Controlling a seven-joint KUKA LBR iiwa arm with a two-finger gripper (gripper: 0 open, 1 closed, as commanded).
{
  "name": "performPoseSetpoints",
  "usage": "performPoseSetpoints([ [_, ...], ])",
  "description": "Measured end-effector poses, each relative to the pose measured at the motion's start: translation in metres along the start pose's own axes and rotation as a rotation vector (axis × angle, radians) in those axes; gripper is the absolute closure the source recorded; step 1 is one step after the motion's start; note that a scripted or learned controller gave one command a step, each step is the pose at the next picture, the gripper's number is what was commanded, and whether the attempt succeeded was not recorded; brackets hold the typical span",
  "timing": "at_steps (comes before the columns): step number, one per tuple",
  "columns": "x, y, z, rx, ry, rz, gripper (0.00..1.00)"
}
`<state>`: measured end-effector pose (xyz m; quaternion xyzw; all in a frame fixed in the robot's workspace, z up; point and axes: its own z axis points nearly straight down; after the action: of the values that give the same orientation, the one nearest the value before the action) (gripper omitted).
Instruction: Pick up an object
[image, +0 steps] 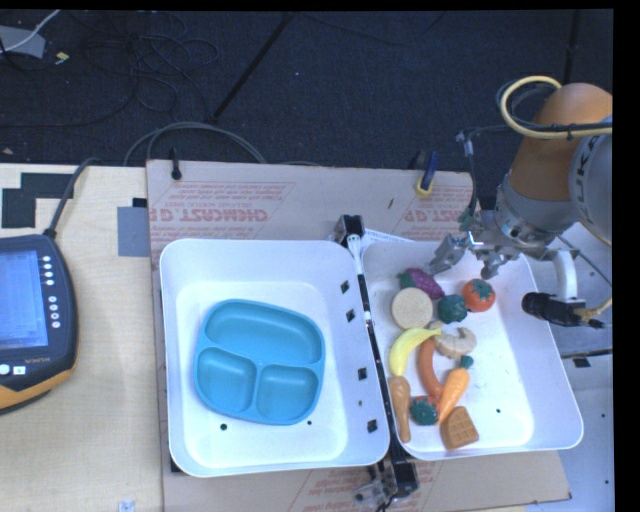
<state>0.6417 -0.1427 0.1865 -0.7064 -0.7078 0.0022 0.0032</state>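
Camera view, your listing: right bin (540, 400) holds toy food, namely tomato (479, 294), purple eggplant (424, 282), round cracker (411, 308), banana (408, 347), carrot (452, 393), broccoli (451, 309). Claw (470, 258) hangs open and holds nothing, over that bin's far edge, just beyond the tomato. Left bin (190, 275) holds a blue divided plate (261, 360). Tablet (30, 305) lies at the table's left.

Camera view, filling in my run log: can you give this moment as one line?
hand: above right bin's far edge, holding nothing | toy food: piled in right bin | tomato: nearest hand | blue plate: left bin
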Motion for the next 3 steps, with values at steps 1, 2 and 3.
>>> performPoseSetpoints([
  [1, 0.053, 0.002, 0.106, -0.001, -0.002, -0.002, 0.00],
  [2, 0.051, 0.004, -0.013, -0.012, -0.003, 0.000, 0.00],
  [3, 0.208, -0.016, 0.004, 0.003, 0.005, -0.013, 0.00],
])
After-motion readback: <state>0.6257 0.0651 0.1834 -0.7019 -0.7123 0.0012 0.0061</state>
